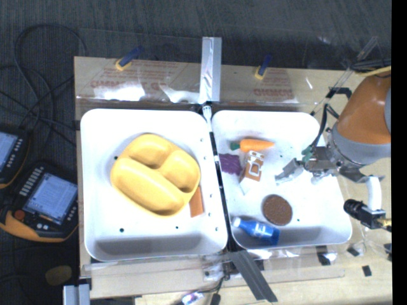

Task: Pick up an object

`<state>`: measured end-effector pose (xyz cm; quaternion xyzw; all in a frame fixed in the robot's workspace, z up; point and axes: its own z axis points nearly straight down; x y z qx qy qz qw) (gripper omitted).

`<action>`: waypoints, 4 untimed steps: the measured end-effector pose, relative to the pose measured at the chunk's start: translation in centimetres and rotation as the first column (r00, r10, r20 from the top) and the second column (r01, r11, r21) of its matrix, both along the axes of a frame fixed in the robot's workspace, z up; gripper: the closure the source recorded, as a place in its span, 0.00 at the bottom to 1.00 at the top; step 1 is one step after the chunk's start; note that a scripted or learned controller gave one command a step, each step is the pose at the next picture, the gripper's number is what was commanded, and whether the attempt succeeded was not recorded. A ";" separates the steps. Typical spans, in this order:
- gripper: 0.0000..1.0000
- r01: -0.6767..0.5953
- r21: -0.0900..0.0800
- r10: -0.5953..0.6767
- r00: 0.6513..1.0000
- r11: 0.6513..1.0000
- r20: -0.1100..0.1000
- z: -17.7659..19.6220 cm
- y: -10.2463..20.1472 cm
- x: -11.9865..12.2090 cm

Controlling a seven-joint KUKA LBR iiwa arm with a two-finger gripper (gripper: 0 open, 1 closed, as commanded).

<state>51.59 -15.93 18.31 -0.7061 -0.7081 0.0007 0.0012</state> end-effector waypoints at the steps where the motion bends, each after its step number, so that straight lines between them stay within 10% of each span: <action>1: 0.00 -0.044 -0.001 0.044 0.999 0.999 0.003 -7.9 3.9 -2.2; 2: 0.00 -0.027 0.000 0.027 1.000 1.000 0.013 -9.4 1.9 -2.8; 3: 1.00 -0.026 0.000 0.026 1.000 1.000 0.012 -8.5 1.9 -2.8; 4: 1.00 -0.122 -0.002 0.122 0.993 0.993 0.000 6.7 8.3 -3.2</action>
